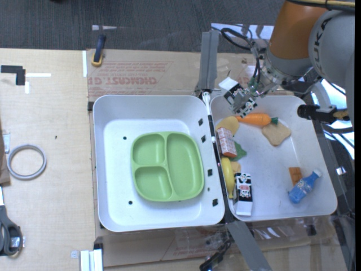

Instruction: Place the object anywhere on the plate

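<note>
The gripper (243, 99) hangs over the far edge of the right bin (316, 168), and whether its fingers are apart or together cannot be told at this size. Just below it lies a carrot (255, 118) with a green stub, and right of that a slice of toast (276, 133). Nearer the bin's left wall sit a pale yellow piece (228, 123), a red packet (227, 142) on something green, a banana (227, 173) and a black-and-white carton (243, 192). Well away, at the near right corner, are an orange block (295, 175) and a blue bottle (304, 187).

Left of the hand, across the divide, the left bin (107, 151) bears a green plate (167, 166) (three compartments, nothing in them).

Both bins stand on brown cardboard (135, 72) laid over a pale wooden bench (45, 129). On the wood lies a roll of tape (25, 161). Beyond the bench is dark grey carpet (141, 10).
</note>
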{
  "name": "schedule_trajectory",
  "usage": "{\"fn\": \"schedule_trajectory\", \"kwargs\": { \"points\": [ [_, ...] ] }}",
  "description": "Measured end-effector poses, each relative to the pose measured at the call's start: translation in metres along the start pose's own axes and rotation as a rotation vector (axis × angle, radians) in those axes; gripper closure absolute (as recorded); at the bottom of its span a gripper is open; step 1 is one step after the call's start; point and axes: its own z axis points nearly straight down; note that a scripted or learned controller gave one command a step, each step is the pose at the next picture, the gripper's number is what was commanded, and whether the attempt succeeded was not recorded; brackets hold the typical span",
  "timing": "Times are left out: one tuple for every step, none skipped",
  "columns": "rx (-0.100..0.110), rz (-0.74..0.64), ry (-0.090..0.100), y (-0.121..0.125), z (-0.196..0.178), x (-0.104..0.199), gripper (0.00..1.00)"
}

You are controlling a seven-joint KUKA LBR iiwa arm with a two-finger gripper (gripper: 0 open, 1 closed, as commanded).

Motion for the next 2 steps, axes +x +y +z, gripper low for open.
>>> {"fn": "schedule_trajectory", "kwargs": {
  "points": [
    [-0.001, 0.0, 0.002, 0.005, 0.008, 0.061, 1.0],
    [-0.001, -0.087, 0.002, 0.011, 0.001, 0.104, 1.0]
  ]
}}
